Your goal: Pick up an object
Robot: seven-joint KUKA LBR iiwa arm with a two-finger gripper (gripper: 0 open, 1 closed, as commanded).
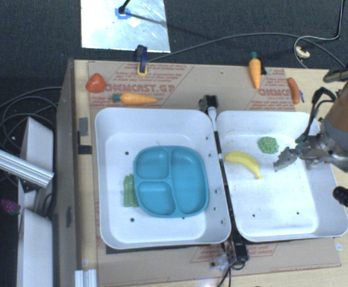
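Observation:
A yellow banana point(244, 161) lies in the right bin point(281, 220), near its left wall. A small bumpy green item point(268, 144) sits just behind and to the right of the banana. My gripper point(283, 159) hangs over the right bin's right half, a short way right of the banana and just in front of the green item. Nothing shows in its grasp. The left bin point(156, 117) holds a blue divided plate point(171, 181), with a green piece point(128, 191) lying against the plate's left edge.
Behind the bins, on the cardboard, lie a tomato point(95, 83), a carrot point(135, 98), a second carrot point(255, 72) and a small orange piece point(293, 90). A black clip point(210, 104) sits where the bins meet. Cables run across the back.

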